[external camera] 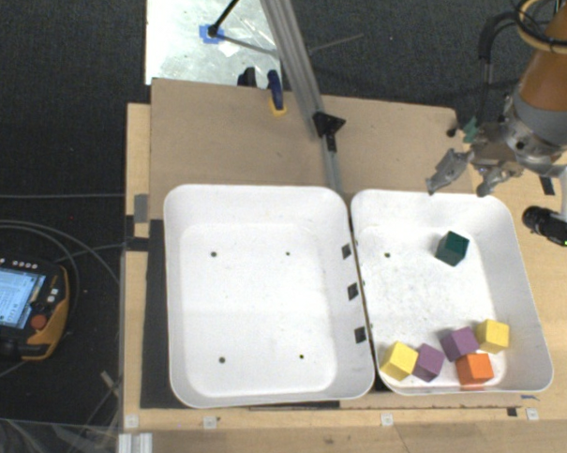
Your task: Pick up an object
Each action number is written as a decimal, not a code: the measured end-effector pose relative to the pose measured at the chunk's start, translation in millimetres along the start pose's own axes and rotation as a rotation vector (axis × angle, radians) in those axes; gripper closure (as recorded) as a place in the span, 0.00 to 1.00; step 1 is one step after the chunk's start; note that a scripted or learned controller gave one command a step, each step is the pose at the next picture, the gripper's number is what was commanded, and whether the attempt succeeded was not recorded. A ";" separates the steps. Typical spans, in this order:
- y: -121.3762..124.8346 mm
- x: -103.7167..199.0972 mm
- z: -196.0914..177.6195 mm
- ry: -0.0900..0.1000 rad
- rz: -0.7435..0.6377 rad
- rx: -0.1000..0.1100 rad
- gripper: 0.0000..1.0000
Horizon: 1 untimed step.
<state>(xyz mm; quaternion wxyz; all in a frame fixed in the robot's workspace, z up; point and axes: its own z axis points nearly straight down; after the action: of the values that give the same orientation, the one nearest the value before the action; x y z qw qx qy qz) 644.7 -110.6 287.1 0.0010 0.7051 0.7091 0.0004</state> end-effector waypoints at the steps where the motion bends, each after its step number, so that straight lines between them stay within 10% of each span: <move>1: -40.1 -63.9 37.5 -0.003 0.011 0.004 0.00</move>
<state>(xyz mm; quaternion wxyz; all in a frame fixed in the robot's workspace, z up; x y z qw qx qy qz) 605.0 -174.7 249.5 0.0003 0.7092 0.7051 -0.0020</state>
